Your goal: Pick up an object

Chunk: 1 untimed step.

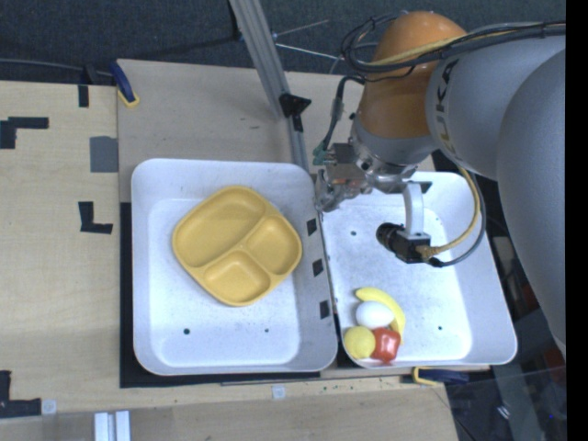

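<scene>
Small objects are seen gathered in the near left corner of the right shallow white bin [459, 338]: a white egg-shaped object [372, 314], a curved yellow banana-like piece [390, 301] behind it, a round yellow ball [359, 342] and a small red block [387, 344], all touching one another. The end effector [333, 189] is placed well apart from them, over the far left corner of the same bin, beside the divider; whether it is released or clenched cannot be told. A yellow plastic plate with three compartments [237, 244] is laid in the left shallow white bin [152, 338] on the desk [55, 274].
</scene>
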Motion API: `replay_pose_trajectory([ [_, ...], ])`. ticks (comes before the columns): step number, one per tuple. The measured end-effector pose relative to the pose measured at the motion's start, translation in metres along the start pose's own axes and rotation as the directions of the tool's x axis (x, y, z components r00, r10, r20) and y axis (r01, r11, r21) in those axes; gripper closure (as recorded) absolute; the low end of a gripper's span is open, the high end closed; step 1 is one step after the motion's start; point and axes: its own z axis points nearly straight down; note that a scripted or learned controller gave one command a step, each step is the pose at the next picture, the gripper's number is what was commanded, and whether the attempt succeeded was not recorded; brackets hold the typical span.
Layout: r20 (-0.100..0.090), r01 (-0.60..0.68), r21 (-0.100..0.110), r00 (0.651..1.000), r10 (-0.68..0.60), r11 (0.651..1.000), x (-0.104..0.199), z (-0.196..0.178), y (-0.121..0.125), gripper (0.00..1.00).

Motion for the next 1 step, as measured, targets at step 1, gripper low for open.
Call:
replay_pose_trajectory([
  [1, -0.001, 0.002, -0.003, 1.000, -0.002, 1.000, 0.0562, -0.0071, -0.0095, 1.00],
])
